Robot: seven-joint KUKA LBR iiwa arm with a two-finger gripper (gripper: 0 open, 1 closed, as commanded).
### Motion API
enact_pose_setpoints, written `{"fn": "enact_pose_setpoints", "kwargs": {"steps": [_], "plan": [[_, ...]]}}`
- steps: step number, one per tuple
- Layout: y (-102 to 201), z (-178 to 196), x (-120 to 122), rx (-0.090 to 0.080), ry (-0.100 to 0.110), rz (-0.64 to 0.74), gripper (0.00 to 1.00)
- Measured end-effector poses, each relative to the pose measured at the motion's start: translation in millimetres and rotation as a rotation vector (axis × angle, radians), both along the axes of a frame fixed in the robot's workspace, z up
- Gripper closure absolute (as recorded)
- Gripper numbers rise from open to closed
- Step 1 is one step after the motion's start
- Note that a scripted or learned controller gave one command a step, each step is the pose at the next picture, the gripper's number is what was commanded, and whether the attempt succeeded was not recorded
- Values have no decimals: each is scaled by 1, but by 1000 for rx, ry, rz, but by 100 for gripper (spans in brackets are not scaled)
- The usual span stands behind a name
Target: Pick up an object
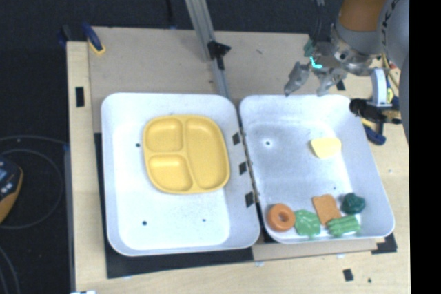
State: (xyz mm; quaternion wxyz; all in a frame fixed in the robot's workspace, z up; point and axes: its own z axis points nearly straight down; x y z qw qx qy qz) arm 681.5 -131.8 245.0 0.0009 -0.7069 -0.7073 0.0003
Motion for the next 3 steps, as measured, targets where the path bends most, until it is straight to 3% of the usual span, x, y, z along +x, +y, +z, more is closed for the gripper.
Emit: {"fn": "enact_pose_setpoints", "kwargs": {"steps": [1, 3], "plan": [[0, 2, 1, 0, -4, 1, 0], [-3, -101, 2, -3, 0, 0, 0]]}}
